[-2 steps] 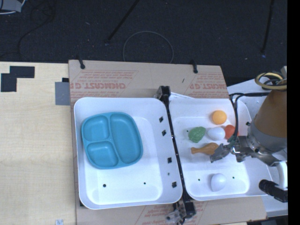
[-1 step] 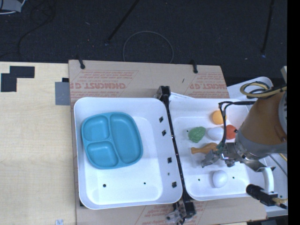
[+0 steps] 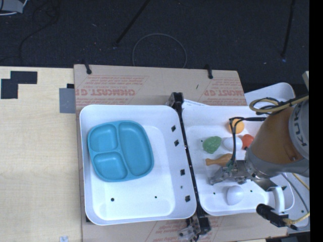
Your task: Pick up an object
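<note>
Pincer (image 3: 220, 177) low in right bin (image 3: 212, 205), fingers splayed, nothing between them. Brown drumstick-shaped toy (image 3: 220, 160) lies just above tips, long axis left-right, thick end toward arm. White egg-like piece (image 3: 234, 193) just below-right, equally near

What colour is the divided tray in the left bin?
The divided tray is light blue, with three compartments. It shows clearly in the camera view.

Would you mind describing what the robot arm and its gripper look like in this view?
The arm is a thick rounded body, orange-brown on its near segment and grey towards the right, with dark lettering on the grey part. Black and yellow cables loop over it. The gripper is a small grey metal assembly.
</note>
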`<move>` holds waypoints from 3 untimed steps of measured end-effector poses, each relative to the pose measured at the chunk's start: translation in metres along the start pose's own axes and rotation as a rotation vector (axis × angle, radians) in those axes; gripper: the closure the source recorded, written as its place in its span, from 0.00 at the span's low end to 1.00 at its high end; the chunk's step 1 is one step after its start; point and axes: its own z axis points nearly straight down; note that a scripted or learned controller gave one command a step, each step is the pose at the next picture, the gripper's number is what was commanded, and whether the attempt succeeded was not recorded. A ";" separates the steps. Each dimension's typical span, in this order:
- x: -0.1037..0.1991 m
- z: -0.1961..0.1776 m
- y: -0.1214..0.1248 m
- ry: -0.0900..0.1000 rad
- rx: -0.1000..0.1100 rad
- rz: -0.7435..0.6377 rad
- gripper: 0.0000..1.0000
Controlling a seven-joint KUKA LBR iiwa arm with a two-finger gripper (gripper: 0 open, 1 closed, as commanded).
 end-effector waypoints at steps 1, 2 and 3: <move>-0.001 -0.012 0.001 0.001 -0.001 0.007 1.00; 0.007 -0.058 0.000 0.000 -0.002 -0.002 1.00; -0.002 -0.108 0.007 -0.001 -0.005 -0.002 1.00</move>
